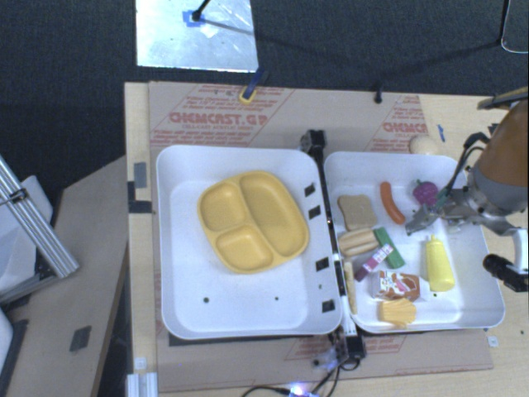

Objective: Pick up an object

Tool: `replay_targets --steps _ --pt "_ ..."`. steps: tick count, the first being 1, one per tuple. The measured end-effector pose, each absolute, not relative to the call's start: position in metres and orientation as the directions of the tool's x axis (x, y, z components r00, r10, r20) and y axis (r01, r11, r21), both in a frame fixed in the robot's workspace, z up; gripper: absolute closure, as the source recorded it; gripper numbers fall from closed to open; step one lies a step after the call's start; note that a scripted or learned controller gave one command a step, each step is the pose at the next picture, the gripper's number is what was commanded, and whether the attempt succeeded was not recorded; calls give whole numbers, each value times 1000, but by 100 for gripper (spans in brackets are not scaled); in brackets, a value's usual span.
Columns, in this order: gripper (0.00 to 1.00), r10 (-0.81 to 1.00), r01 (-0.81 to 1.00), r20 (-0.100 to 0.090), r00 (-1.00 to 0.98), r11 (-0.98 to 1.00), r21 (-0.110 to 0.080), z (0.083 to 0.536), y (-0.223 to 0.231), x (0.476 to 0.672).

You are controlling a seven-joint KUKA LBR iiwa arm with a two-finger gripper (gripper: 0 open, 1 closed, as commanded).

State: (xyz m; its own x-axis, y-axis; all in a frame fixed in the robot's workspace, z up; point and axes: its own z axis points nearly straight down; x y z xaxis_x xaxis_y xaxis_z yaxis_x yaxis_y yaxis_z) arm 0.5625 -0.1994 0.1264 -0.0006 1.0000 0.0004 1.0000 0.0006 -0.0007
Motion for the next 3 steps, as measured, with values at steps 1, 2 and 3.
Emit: replay_targets --steps 1,2,3 --pt "0 1000 1000 1 -1 1 -2 82 -199 563" --pt "100 1000 1000 -1 -1 1 4 95 -199 564" --pt "100 1000 1000 -2 -4 4 6 140 -201 570"
